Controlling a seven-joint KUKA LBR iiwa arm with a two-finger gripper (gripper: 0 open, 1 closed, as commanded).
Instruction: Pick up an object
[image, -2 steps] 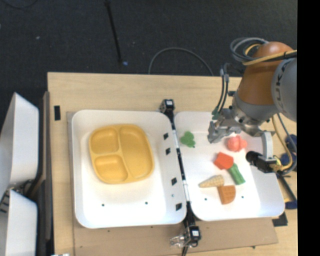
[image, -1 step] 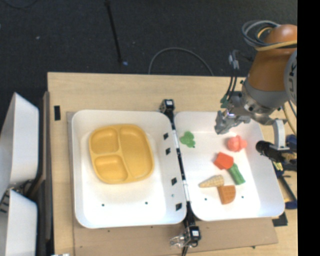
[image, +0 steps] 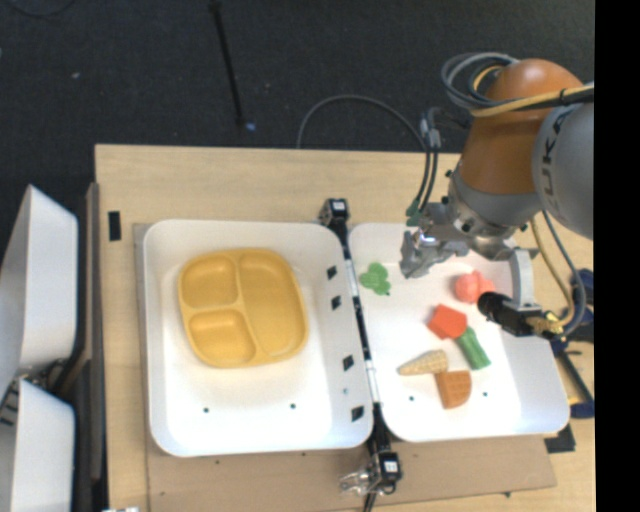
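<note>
Nearest, in the right bin (image: 520, 410), lie small toy foods: probably light, stiff, best pinched across their narrow sides. Farther back, the gripper (image: 417, 262) hovers beside the green piece (image: 376, 279); its fingers' state I cannot tell.

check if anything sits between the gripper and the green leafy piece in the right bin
Nothing visible does. The gripper hangs just right of the green leafy piece, with bare white bin floor between them.

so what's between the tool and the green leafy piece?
Just bare white bin floor between the tool and green leafy piece, per the camera view.
</note>
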